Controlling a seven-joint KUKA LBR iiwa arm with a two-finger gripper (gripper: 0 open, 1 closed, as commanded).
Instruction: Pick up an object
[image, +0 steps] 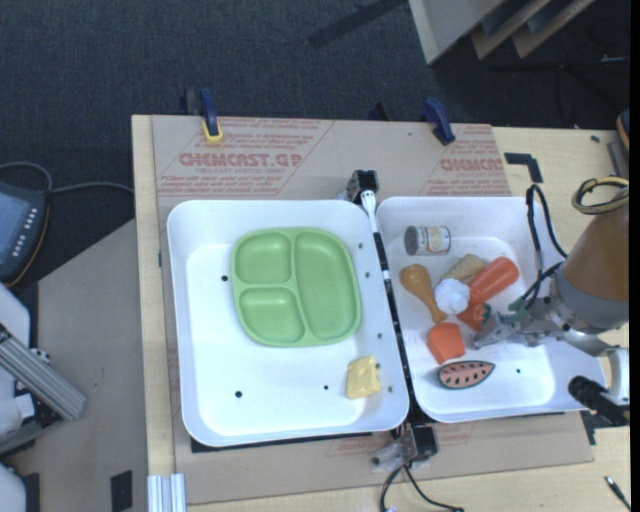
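Right bin (520, 395) crowds toys around the claw (497, 325).

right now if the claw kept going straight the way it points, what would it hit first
The claw points toward the view's left, low in the right bin. Likely first: the orange piece just ahead of its tips, though height is hard to judge from above.
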